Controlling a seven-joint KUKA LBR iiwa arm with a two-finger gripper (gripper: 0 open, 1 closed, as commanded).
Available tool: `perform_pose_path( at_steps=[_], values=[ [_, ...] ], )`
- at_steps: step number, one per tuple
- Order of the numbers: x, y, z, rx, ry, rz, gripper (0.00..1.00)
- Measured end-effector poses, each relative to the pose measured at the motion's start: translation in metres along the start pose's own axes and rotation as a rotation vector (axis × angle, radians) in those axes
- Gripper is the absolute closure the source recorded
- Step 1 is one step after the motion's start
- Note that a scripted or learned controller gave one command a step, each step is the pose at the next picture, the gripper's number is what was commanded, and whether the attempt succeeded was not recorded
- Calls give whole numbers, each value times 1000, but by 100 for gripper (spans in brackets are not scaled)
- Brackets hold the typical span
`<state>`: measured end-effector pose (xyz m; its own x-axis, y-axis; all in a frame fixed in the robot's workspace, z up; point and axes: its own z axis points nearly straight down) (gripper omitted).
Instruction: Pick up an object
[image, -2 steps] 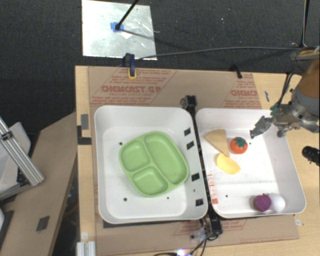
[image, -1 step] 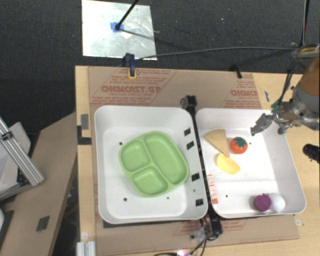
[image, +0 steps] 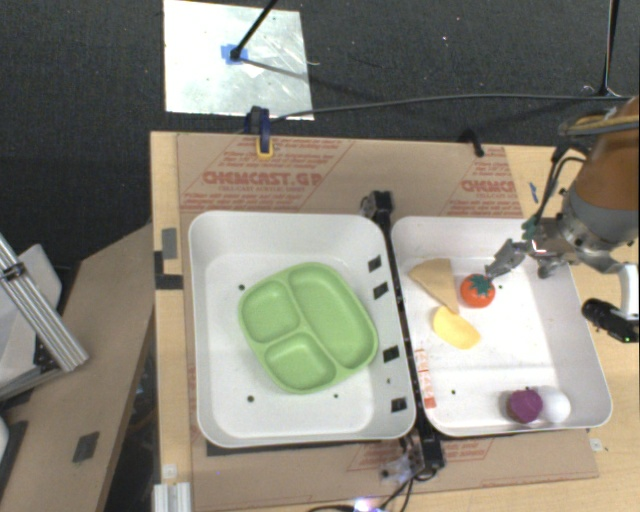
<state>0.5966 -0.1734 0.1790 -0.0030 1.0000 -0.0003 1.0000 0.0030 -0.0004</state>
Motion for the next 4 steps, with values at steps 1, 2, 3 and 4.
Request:
perform_pose_path(
  at_steps=[1,2,3,4],
  values=[
    [-8,-4,47,1,0,2,0],
    [-7,-4,97,2,1,1,0],
    [-8,-2,83,-5,-1,1,100],
    [2,2,30,-7,-1,-2,100]
  ],
)
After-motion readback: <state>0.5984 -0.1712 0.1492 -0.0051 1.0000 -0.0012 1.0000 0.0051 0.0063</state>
